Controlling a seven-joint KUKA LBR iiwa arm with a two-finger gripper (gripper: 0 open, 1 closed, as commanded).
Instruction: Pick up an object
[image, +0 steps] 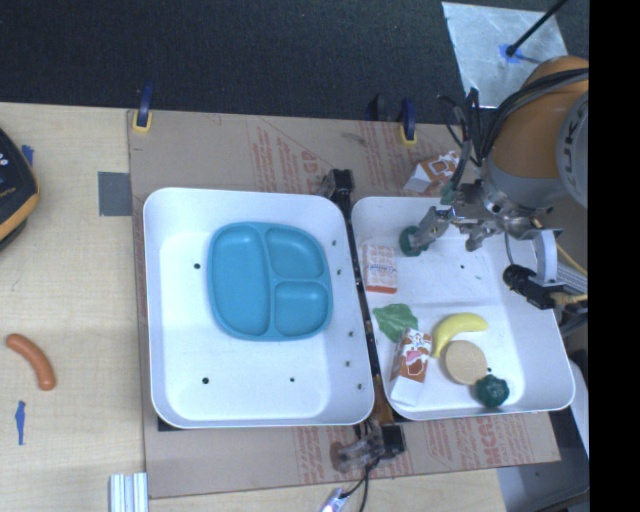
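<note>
The tool sits in the right bin at its far-left corner, apparently closed around a small dark-green round object, which looks light, rigid and smooth, best gripped across its widest part.

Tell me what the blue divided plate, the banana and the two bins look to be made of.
Blue divided plate: likely moulded plastic; even matte colour and soft rounded compartment ridges.
Banana: probably a plastic toy; uniform yellow with a smooth, slightly shiny skin.
Left bin and right bin: seemingly thin formed white plastic; rounded corners and a faint sheen, though painted metal can't be ruled out.
</note>
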